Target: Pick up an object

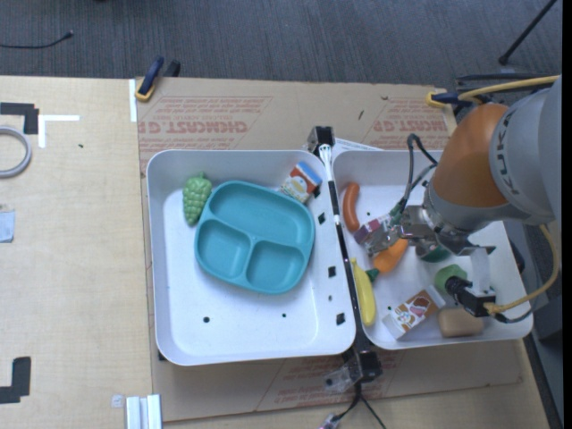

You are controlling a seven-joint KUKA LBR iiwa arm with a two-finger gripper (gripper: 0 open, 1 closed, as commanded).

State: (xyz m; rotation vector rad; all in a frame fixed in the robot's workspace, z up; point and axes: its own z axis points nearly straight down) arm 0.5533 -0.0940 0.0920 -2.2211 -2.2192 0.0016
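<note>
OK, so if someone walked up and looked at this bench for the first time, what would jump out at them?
Probably the teal divided plate, lying tilted in the middle of the left bin with green grapes at its upper-left edge. Next, the grey arm's orange band over the right bin, its gripper low among the toy foods by an orange carrot and a red sausage.

The arm runs off the right edge; its wrist hides part of the green object beneath the gripper
</note>
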